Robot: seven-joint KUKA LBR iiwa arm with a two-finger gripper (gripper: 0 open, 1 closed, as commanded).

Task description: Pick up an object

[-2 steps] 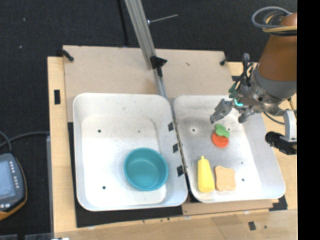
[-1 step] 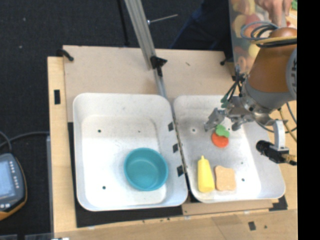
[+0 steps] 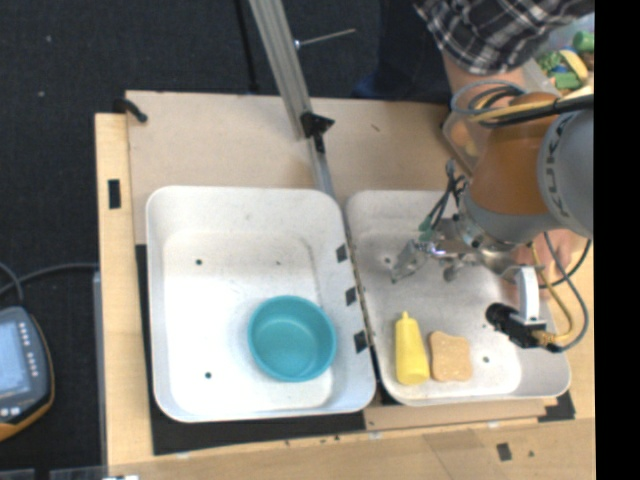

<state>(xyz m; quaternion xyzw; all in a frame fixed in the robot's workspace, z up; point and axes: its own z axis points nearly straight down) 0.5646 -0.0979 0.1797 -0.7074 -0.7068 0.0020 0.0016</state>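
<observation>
Two white bins (image 3: 170, 218), no legible writing, fingers (image 3: 425, 260) state unclear, nothing visibly held.

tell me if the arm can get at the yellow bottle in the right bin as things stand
Probably yes. The gripper is over the same right bin, and the yellow bottle lies uncovered below it in the picture. The tan sponge close beside it could crowd the fingers.

Tan bench (image 3: 230, 143) on dark floor (image 3: 60, 38), metal pole (image 3: 285, 53) slanting overhead

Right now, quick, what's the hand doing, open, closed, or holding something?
Hand: over the right bin, apart from the bottle; open or closed cannot be told.
</observation>
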